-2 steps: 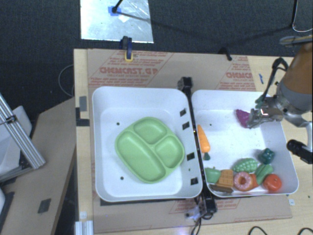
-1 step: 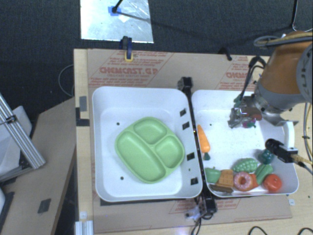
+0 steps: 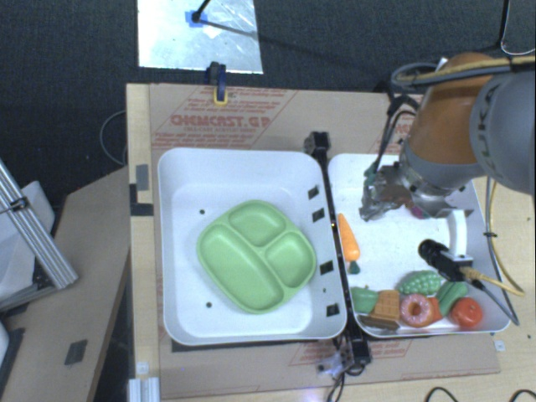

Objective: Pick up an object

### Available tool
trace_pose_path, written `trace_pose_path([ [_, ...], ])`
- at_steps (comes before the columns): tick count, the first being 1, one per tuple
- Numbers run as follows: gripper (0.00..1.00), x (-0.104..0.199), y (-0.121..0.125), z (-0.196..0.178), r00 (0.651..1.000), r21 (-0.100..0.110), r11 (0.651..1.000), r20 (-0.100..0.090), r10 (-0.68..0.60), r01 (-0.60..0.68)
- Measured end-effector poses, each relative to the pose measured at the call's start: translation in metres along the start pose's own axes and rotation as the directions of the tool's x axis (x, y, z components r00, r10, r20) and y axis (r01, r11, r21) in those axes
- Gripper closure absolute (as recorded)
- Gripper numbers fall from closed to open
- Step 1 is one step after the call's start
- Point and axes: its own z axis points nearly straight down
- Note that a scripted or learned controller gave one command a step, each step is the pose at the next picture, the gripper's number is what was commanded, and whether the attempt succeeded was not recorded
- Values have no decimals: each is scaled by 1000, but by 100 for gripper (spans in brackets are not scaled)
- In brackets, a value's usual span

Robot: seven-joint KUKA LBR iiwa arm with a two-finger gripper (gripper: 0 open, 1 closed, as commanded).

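Dark carpet (image 3: 67,57) surrounds a cardboard-topped bench (image 3: 243,111); a shiny sheet (image 3: 201,23) lies beyond.

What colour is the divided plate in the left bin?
The divided plate is light green, in the camera view.

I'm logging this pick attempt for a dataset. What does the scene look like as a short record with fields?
left bin: holds a green divided plate
right bin: holds the toy food
by the divider: carrot
near edge: brown cracker, donut, tomato, green vegetable
end effector: over the right bin's far half, apart from the carrot
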Motion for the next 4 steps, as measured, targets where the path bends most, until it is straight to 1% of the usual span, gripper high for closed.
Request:
trace_pose_path([
  [1,100,-7,11,-11,1000,-2,1000,1,2,-2],
  [2,100,-3,-2,-19,1000,1,1000,0,2,-2],
  [3,100,-8,4,0,1000,1,1000,2,8,-8],
  [4,100,-5,6,0,1000,-1,1000,1,5,-5],
])
